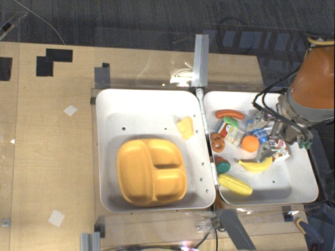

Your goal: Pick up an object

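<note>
The right bin (299, 186) holds several toy foods: a red hot dog (230, 114), a colourful carton (234, 132), an orange (250, 143), a banana (256, 164), a corn cob (235, 184), a green piece (223, 167) and a brown pretzel (216, 141). My gripper (272, 143) hangs low over this bin's right half. It sits just right of the orange and above the banana's tip, among a blue packet (260, 135) and a red-and-white packet (281, 152). The wrist hides what lies under it.
The left bin (112, 114) carries a yellow divided plate (152, 170) and a small yellow wedge (185, 127) near the shared wall. A metal post (201, 61) stands behind the divider. The arm's orange band (316, 77) looms over the right bin's far corner.
</note>
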`<action>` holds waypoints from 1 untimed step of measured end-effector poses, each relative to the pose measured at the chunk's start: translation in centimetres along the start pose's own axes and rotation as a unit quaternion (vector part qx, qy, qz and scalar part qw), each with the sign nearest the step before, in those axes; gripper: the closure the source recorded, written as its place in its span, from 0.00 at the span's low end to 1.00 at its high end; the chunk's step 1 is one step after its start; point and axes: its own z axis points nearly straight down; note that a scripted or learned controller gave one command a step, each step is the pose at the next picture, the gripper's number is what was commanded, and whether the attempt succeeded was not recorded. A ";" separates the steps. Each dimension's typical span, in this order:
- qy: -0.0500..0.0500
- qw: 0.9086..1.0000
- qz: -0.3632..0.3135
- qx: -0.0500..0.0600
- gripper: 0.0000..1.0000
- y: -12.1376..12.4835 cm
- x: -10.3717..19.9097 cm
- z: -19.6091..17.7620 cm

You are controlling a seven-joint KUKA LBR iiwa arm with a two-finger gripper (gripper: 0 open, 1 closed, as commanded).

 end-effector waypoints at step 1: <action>-0.002 0.986 0.164 0.000 0.00 -3.5 3.0 12.4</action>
